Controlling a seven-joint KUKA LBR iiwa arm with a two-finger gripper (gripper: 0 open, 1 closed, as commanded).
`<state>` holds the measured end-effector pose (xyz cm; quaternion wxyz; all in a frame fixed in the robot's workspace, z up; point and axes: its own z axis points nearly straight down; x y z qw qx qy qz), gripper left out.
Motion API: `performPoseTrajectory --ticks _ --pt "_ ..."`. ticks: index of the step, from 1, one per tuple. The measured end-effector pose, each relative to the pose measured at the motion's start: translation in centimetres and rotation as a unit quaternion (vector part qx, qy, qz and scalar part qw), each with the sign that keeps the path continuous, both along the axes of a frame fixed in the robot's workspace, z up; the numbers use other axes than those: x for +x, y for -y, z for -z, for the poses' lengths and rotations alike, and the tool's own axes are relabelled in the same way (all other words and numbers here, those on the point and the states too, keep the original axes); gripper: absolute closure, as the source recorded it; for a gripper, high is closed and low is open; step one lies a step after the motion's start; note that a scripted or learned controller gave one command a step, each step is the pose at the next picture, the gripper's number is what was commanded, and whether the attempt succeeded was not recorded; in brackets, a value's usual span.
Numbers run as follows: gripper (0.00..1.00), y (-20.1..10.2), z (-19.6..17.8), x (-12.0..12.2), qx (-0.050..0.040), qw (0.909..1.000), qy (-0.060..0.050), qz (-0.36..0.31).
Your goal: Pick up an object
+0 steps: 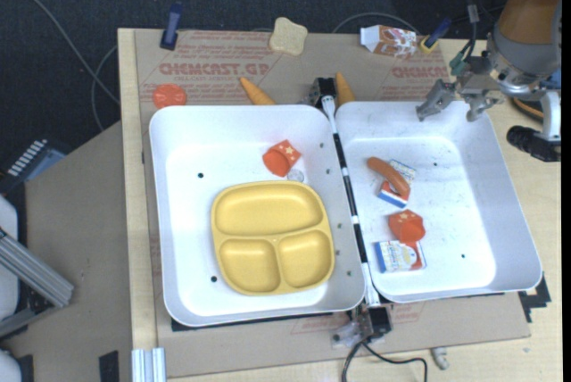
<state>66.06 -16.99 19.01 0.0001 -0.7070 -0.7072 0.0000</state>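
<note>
The end effector (pixel 458 101) of the grey arm hangs over the far edge of the right shallow white plastic bin (pixel 500 220), toward its far right corner. Its two metal fingers (pixel 432 103) stand spread apart with nothing between them.

Right bin contents, grouped toward its left half:
- an orange-red sausage-shaped toy (pixel 389 171), lying at a slant, far-left part of the bin;
- a small blue, white and red packet (pixel 393 193), touching the near side of the sausage toy;
- a red-orange rounded toy (pixel 407 226), just near of the packet;
- a small white and blue printed carton (pixel 398 256), lying flat, just near of the rounded toy.
All four lie well apart from the end effector.

Left shallow white plastic bin (pixel 178 193) contents:
- a yellow plastic divided plate with three compartments (pixel 272 236), in the middle and near part of the bin;
- a red-orange block-shaped toy (pixel 282 158), just beyond the far edge of the plate.

On the table (pixel 223 59), beyond the bins:
- a tan toast-shaped piece (pixel 288 36), far centre;
- a small printed white and brown carton (pixel 390 40), on its side, far right;
- an orange carrot-shaped toy (pixel 256 92), at the far edge of the left bin;
- a red-orange round piece (pixel 169 95), by the far left corner of the left bin;
- a blue clip-like item (pixel 170 25), at the far left edge.
</note>
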Motion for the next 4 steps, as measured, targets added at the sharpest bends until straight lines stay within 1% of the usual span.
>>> performPoseTrajectory --ticks 1,2,3,4 --pt "0.00 -4.9 7.4 -6.2 0.0002 1.0000 -0.001 0.000" --pt "0.00 -6.2 10.6 -12.1 0.0004 1.0000 -0.001 0.001" --pt "0.00 -6.5 10.6 -17.3 0.0004 1.0000 -0.001 0.001" --pt "0.00 -7.7 10.6 -14.2 -0.0002 1.0000 0.001 0.000"
